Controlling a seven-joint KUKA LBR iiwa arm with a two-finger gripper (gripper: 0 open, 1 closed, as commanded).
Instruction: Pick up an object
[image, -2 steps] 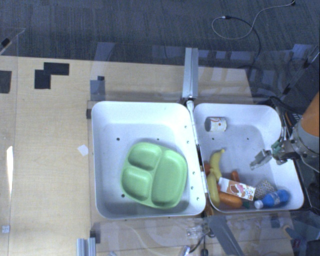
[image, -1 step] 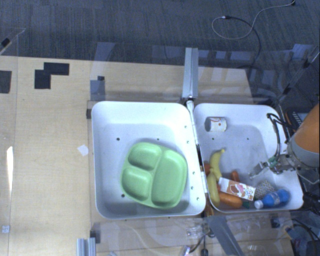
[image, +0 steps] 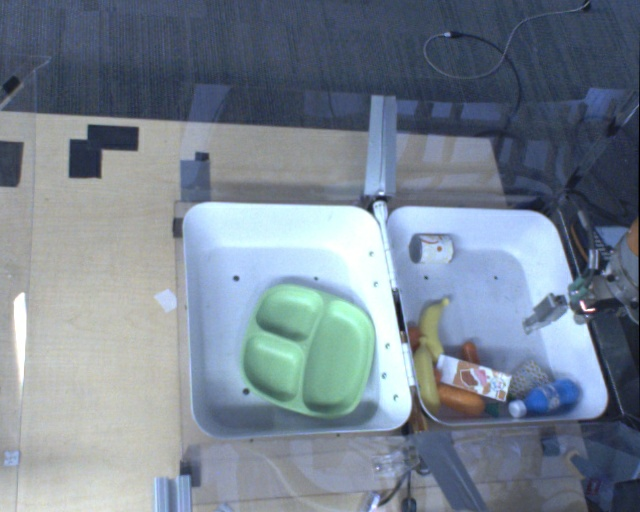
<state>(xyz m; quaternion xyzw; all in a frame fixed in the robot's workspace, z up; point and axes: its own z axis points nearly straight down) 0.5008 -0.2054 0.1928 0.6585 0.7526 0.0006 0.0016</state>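
Observation:
The right bin (image: 500, 235) holds a small white cup (image: 432, 248) lying on its side near the far left corner. A yellow banana (image: 430, 345) lies along the left wall. Beside it are orange carrot-like pieces (image: 462, 400), a white and red carton (image: 474, 378), a blue bottle (image: 545, 398) and a grey mesh item (image: 532, 375). My gripper (image: 548, 312) comes in from the right edge and hangs over the bin's right side, above and apart from the pile. Nothing shows in its grasp.
The left bin (image: 215, 300) holds a green divided plate (image: 310, 348). A metal post (image: 379, 150) stands behind the wall between the bins. Cables (image: 480, 50) lie on the dark floor at the back. The bare part of the right bin's floor is its middle and far side.

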